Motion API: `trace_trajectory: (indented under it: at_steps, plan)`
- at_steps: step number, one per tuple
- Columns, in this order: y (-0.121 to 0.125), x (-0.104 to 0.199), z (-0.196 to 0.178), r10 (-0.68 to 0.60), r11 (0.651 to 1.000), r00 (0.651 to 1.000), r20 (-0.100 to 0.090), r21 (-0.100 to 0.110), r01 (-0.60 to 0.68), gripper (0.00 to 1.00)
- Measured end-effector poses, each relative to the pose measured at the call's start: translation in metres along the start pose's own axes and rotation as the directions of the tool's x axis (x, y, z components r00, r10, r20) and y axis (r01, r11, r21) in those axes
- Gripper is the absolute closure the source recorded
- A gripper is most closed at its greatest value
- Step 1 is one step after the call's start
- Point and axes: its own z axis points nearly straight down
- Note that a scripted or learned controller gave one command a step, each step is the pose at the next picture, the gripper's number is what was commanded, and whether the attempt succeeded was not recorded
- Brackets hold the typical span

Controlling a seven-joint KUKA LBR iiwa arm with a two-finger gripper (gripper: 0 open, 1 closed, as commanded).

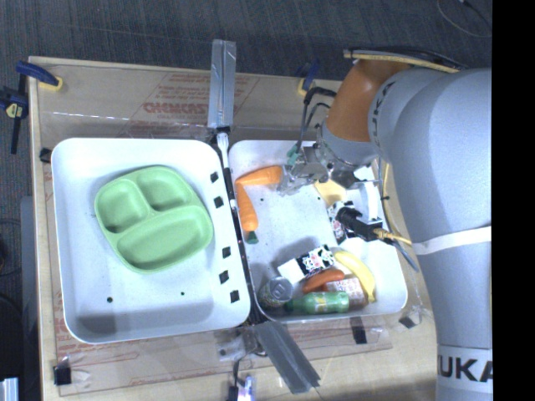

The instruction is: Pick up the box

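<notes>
The box (308, 263), small and white with a black cow print, lies in the lower middle of the right bin (276, 241), tilted among other items. My gripper (297, 175) hangs at the bin's upper part, beside an orange carrot piece (262, 176) and well above the box in the view, apart from it. Nothing shows held in the gripper. The grey arm with its orange band (355, 107) covers the bin's upper right corner.
A long carrot (247, 210) lies along the right bin's left wall. A banana (358, 272), a red item (322, 281), a green bottle (322, 303) and a can (276, 291) crowd around the box. A green divided plate (153, 217) sits in the left bin (75, 307).
</notes>
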Motion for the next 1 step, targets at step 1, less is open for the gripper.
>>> trace_trajectory:
  at_steps: [1]
  plan:
    - [-0.0497,-0.0339,0.0171,-0.175,0.985,0.985,0.002,-0.005,0.175,1.0]
